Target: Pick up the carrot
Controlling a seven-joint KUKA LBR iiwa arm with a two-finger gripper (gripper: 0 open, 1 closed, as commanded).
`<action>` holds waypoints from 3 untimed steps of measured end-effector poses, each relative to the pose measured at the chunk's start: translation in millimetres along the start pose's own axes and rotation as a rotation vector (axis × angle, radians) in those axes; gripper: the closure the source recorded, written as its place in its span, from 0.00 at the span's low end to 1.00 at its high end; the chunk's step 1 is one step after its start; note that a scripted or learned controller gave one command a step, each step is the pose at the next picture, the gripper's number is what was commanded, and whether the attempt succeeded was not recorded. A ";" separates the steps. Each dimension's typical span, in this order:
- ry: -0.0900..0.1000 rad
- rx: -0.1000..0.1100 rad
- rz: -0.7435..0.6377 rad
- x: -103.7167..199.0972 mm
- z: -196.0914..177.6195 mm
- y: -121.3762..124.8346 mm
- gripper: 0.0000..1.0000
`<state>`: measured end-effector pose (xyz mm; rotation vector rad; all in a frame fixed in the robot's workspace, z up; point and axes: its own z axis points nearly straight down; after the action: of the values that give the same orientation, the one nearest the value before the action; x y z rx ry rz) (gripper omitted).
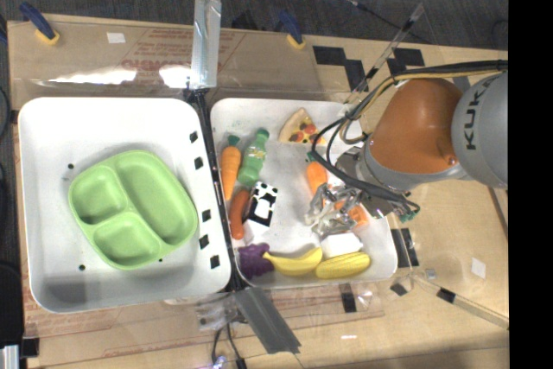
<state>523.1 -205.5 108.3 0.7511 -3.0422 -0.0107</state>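
In the left bin (52,186), a green divided plate (131,207) is lying flat. In the right bin (259,110), the grey arm's gripper (333,212) is reaching down among toy foods; its state cannot be told. The carrot (230,170), orange, tapered and smooth, is lying lengthwise against that bin's left wall, beside a green bottle (253,157).

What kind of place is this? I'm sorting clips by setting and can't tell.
Most likely a robotics lab bench: a robot arm reaches over two white bins, one holding toy food such as a carrot and a banana, with clamps at the bench edge.
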 end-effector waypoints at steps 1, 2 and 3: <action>-0.010 0.016 -0.213 13.7 -113.3 2.6 1.00; -0.004 0.004 -0.012 14.8 -24.7 3.8 1.00; -0.008 0.011 -0.269 7.8 -90.8 57.0 1.00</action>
<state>490.6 -159.1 199.6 1.1566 -2.9251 0.0019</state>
